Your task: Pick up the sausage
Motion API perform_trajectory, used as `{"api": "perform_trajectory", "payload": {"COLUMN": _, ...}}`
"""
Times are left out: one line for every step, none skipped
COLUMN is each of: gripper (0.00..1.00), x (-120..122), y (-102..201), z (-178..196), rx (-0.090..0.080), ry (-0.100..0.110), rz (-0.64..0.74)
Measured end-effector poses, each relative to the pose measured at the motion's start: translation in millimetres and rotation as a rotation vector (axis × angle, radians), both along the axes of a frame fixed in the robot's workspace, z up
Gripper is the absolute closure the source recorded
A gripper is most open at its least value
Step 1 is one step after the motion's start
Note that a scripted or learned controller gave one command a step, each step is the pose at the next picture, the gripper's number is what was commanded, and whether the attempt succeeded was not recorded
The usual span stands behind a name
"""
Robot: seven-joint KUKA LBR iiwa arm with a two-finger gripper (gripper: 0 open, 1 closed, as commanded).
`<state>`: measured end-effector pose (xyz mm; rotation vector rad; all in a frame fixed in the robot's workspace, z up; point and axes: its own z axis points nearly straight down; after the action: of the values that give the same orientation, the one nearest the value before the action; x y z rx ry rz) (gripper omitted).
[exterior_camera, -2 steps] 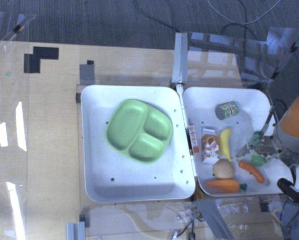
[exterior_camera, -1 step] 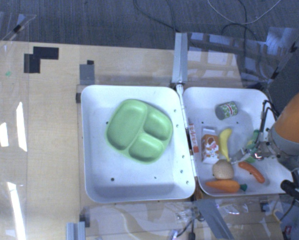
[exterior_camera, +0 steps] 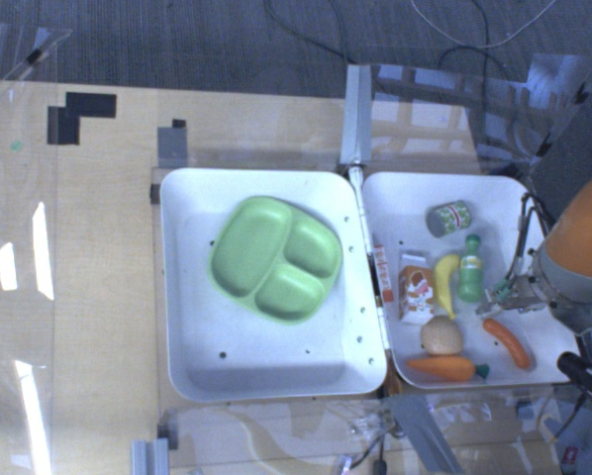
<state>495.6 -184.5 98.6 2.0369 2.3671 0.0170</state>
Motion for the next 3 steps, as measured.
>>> {"api": "perform_trajectory", "payload": {"gripper": 0.00, "x": 0, "y": 0, "z": 0, "rx": 0.000, "ry": 0.000, "rz": 0.000}}
{"api": "perform_trajectory", "payload": {"gripper": 0.00, "x": -4, "y": -20, "z": -11, "rx": 0.003, "ry": 0.009, "rz": 0.045}}
{"api": "perform_trajectory", "payload": {"gripper": 0.00, "x": 13, "y": -21, "z": -11, "rx": 0.003, "ry": 0.013, "rz": 0.036}}
